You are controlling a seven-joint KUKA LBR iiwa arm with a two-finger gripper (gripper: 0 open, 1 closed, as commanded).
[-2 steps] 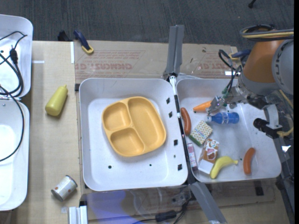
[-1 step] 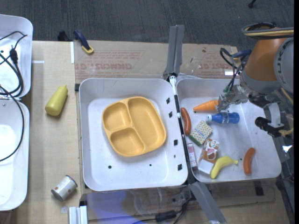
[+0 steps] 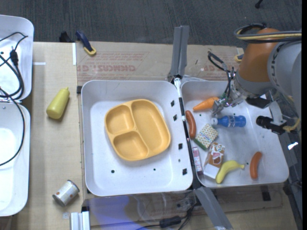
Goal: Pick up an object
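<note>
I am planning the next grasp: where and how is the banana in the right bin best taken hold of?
Probably across the middle of the banana, coming straight down from above. It lies flat on the right bin floor, its curved body narrow enough there for two fingers. Its left end touches a small carton, so keep the fingers closing across the width, away from that end.

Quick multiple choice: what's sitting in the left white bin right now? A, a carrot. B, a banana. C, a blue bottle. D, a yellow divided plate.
D: the yellow divided plate lies alone in the left bin, while the blue bottle, banana and carrot are all in the right bin.
</note>
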